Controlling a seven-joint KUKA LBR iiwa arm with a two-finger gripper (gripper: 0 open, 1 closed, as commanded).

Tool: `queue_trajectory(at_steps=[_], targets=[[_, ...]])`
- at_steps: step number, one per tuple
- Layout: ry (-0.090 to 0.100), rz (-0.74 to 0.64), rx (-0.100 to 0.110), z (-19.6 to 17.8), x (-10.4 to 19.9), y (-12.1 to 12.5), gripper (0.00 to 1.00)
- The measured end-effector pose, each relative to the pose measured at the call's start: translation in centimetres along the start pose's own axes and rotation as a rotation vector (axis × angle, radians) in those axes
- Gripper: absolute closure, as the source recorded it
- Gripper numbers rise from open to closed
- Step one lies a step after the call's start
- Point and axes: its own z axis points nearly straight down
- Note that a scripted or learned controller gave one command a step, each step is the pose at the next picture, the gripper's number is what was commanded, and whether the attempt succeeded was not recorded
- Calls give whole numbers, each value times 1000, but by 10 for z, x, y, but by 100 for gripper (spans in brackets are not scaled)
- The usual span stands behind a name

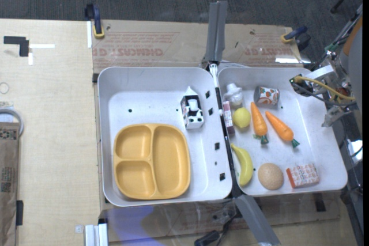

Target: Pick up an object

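Left bin (109, 101): I see a yellow divided plate (152, 159) with three compartments lying at the near side, and a small black-and-white carton (192, 111) standing beyond it, close to the wall shared with the other bin.
Right bin (331, 147): the toy food is gathered here.
Far side: a pale bottle-like item (233, 91) and a small tipped can (266, 96) sit toward the back; a dark slim item (227, 117) lies along the dividing wall.
Middle: a lemon (242, 117) sits just beside one carrot (259, 121); a second carrot (281, 127) lies near it, angled, on the right.
Near side: a banana (244, 164) lies by the divider, a tan egg-shaped item (270, 176) just beside it, then a small orange box (302, 175).
Arm: at the right edge I make out cables and hardware (323, 89) over the right bin's rim.
Claw: I cannot tell its state from here.
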Motion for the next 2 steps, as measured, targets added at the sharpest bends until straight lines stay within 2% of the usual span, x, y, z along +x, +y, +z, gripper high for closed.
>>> queue_trajectory(at_steps=[1,2], targets=[[1,-8,0,10,43,1,0],[0,7,1,25,-22,-13,0]])
